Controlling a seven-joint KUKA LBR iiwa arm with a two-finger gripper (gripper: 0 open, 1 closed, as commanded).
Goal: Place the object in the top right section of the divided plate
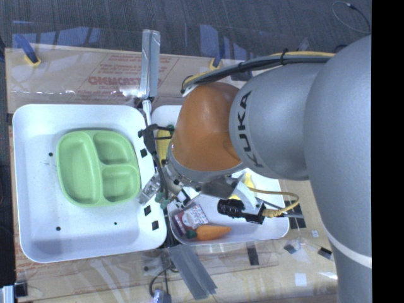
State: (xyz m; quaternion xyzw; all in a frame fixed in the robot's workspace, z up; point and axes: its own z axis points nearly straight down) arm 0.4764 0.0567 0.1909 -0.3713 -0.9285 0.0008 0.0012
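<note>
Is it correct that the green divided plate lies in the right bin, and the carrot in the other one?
Not quite. The camera view shows the green divided plate in the left bin. The carrot lies in the other one, the right bin.

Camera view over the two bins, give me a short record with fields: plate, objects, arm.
plate: light green divided plastic plate, lying in the left white bin, nothing in its sections
objects: orange carrot-shaped toy and a small dark red and white packet, both in the right white bin
arm: grey KUKA arm with orange band, over the right bin, near the divider
task state: top right section not yet filled
</note>
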